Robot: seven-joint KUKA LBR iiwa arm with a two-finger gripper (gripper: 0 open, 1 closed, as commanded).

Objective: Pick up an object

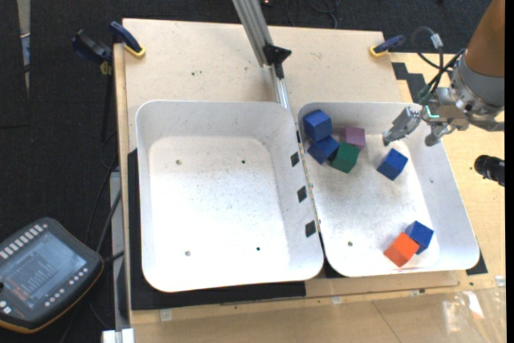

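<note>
Gripper (417, 128), jaws spread, nothing between; we log it above right bin (450, 197) far edge. Blue cube (393, 164) just below, apart from cluster; bare floor around.

Two bins are sitting side by side on the desk (241, 60). Taking the right bin (446, 197) as landmark: the left bin (161, 124) is lying beside it, touching. Four cubes (333, 142) are clustering in its far left corner, one cube (393, 164) is sitting right of them, and two touching cubes (409, 244) are resting near its front right corner.
</note>
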